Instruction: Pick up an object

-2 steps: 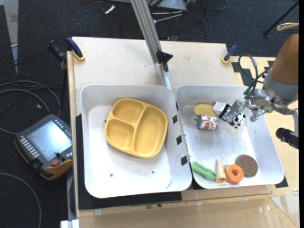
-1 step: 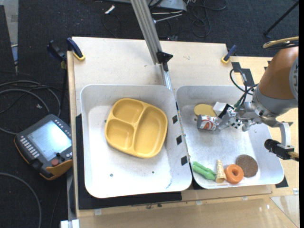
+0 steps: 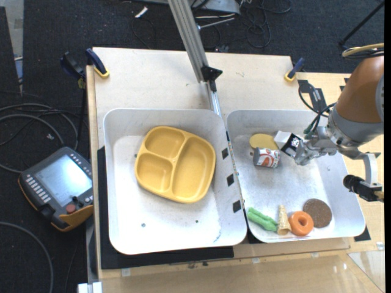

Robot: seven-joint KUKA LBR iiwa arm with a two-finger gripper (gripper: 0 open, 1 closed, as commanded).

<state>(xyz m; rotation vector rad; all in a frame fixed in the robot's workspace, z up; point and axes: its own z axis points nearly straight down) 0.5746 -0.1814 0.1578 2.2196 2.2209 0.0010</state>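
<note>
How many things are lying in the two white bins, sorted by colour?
Yellow: 2, the divided plate and a round yellow piece
Red and silver: 1, a can
Green: 1
Orange: 1, a ring
Brown: 1, a disc
Tan: 1, a cone
Total: 7

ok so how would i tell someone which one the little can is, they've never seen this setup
Look at the right-hand white bin, the one without the yellow divided plate. Near its upper left a small can lies on its side, just below a flat yellow round piece and left of the end effector. It is the only silver and red printed thing there.
</note>
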